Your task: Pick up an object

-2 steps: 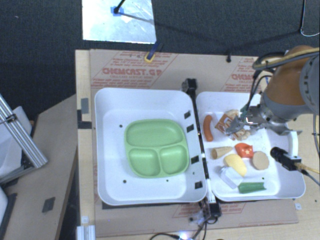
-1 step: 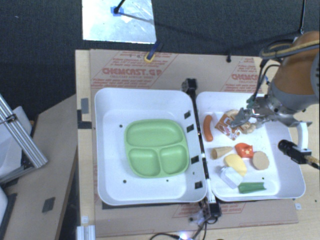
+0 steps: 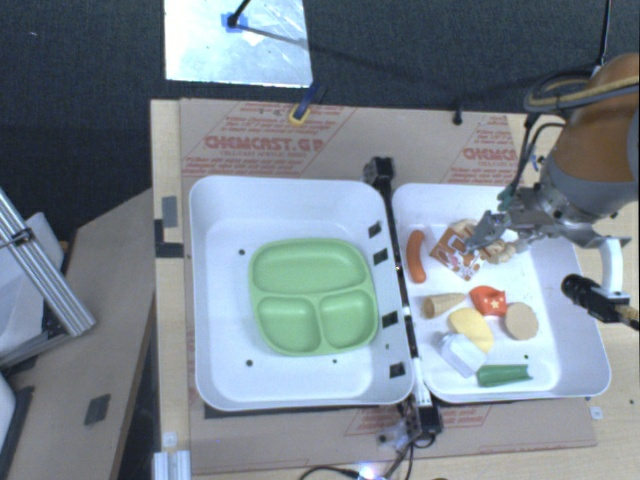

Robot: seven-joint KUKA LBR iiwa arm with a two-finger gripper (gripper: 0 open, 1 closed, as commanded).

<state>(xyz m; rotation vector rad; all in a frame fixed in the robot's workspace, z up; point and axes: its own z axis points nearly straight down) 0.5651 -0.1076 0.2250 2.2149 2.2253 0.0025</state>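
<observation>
Reaching Into the Right Bin Above a Cluster of Toy Food

Reaching in from the right, the grey arm with its orange band was seen over the shallow white right-hand bin. Its two-finger gripper was positioned low over the upper part of that bin, directly above a red-and-white printed snack packet and a pale brown, lumpy item lying just beside it. Whether the tool was open, closed, or gripping anything could not be told, since the tip was seen against the clutter beneath it.

The other candidate objects were spread through the same bin. An orange-red sausage-shaped piece was laid lengthwise near the divider between the bins. A tan cone-shaped piece was found nearer the middle, with a small red tomato-like piece beside it and a round tan disc to the right of that. A yellow rounded piece was touching a small white block, and a green elongated piece was resting near the front wall.

In the shallow white left-hand bin, a pale green plastic tray with three compartments was set roughly at the centre.
</observation>
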